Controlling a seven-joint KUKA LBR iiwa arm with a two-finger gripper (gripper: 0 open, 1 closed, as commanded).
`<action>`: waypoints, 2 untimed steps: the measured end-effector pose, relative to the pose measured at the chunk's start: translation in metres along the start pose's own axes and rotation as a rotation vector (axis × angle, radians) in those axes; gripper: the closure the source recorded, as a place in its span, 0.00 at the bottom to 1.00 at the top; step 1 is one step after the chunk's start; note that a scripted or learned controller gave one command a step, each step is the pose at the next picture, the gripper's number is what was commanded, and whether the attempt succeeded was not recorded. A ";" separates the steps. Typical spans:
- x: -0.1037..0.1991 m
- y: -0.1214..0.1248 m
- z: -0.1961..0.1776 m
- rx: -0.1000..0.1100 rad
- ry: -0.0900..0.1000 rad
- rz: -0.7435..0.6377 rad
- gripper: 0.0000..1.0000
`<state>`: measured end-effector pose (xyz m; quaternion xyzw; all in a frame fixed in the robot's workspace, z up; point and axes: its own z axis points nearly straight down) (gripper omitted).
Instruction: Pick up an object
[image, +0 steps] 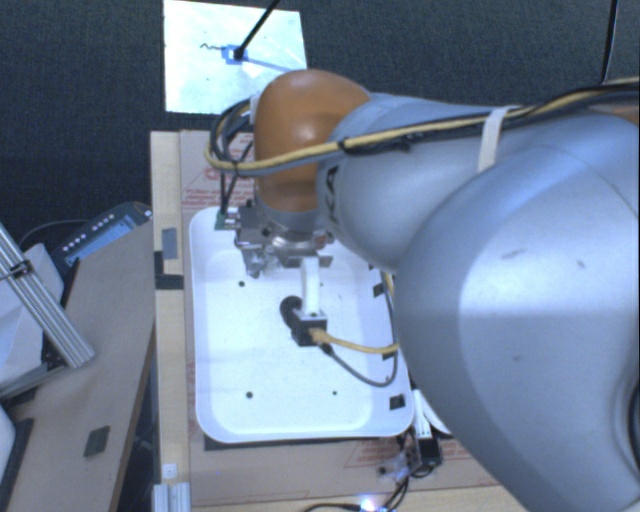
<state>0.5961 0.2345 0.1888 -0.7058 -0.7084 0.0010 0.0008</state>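
**A:** Where was the arm (500, 250) at that moment?

**B:** In from the right, big and grey, covering most of the view. Its orange band (300, 110) sat up top, over the far end of the bin (215, 400).

**A:** And the gripper (265, 255)?

**B:** Just under the band, low over the far-left part of the bin's white floor. Open or closed? I couldn't tell (the wrist sat right on top of it from this angle).

**A:** Had it got hold of anything?

**B:** Couldn't tell that either.

**A:** The object, then?

**B:** I couldn't place it. The bin's floor showed a few small dark dots (250, 395), and the arm hid the bench to the right.

**A:** Anything around the edges?

**B:** A white sheet (200, 80) lay beyond the bin against the dark backdrop. To the view's left, a beige board (110, 330) ran beside the bin, with a silver rail (45, 315) slanting across its left side. A grey keypad (100, 232) sat near the board's far corner, and a small dark square (97, 440) lay on the board towards its near end.
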 end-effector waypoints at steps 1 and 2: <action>0.000 0.025 -0.139 -0.020 0.006 -0.001 1.00; -0.001 -0.010 -0.020 0.009 -0.003 0.004 1.00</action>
